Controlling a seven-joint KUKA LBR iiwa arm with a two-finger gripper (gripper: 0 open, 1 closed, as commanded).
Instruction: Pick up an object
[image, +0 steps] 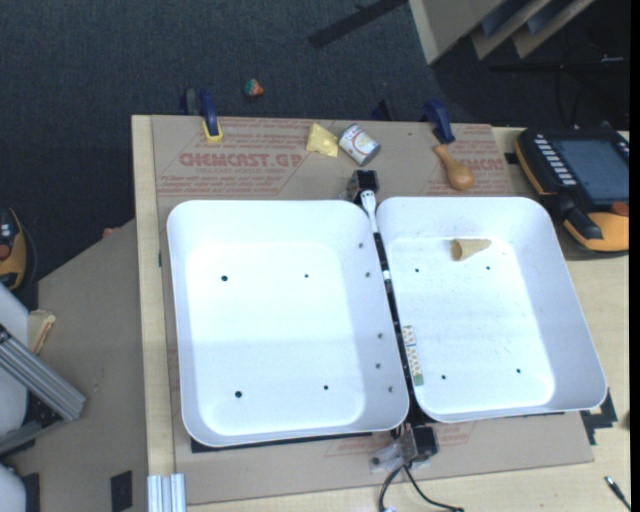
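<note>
1. Target for me is the tan chunk (468, 247), lying in the right bin (560, 300) toward its far wall, well apart from the side walls.
2. Handling guess: looks light and small, wedge-ish, maybe foam or wood. Low and flat, so it could skid on the slick plastic. I'd pinch across its narrow width, coming straight down.
3. Claw status: honestly can't tell whether it's released or clenched from this shot.
4. Surface: smooth white bin floor with a few dark dots, shallow rounded walls.
5. Room: loads of space around the chunk. The left bin (190, 300) sits right alongside. A yellow piece (322, 141) and a wooden bit (455, 170) lie outside on the board (250, 158).
</note>
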